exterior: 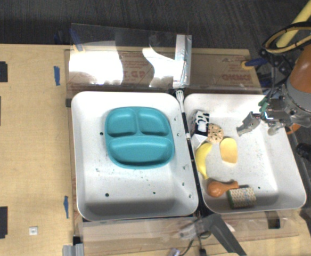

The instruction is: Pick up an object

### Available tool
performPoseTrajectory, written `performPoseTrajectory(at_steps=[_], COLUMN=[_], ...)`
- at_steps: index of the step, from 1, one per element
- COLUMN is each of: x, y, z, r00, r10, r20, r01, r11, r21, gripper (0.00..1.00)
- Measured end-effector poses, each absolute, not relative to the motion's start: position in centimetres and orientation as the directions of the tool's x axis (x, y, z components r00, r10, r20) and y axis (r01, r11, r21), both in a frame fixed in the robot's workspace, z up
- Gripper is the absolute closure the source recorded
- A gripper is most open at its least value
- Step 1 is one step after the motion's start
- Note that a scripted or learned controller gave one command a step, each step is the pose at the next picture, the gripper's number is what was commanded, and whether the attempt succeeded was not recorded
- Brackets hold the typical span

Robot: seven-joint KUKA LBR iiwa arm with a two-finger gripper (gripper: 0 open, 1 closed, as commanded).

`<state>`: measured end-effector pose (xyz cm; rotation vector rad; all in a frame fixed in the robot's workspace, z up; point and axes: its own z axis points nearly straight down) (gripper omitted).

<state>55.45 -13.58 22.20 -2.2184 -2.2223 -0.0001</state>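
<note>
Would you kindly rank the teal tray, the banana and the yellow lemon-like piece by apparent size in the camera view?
1. teal tray, by far the largest.
2. banana.
3. yellow lemon-like piece, though it looks close to the banana.

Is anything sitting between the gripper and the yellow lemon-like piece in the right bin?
Nothing visible. The gripper is over bare floor of the right bin, and the yellow piece lies to its lower left in the view, with only white bin floor between them.

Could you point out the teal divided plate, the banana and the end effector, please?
teal divided plate [139, 136]: camera view, centre ridge.
banana [202, 159]: camera view, mid-body.
end effector [248, 124]: camera view, between fingertips.
</note>
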Motion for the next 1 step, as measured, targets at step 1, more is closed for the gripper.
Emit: performPoseTrajectory(at_steps=[1], x=[55.71], y=[-9.84], z=[10.34], r00=[-0.028], r10=[1.000], r20=[0.002], r01=[1.000], r11=[0.028], r21=[-0.009], gripper=[0.00])
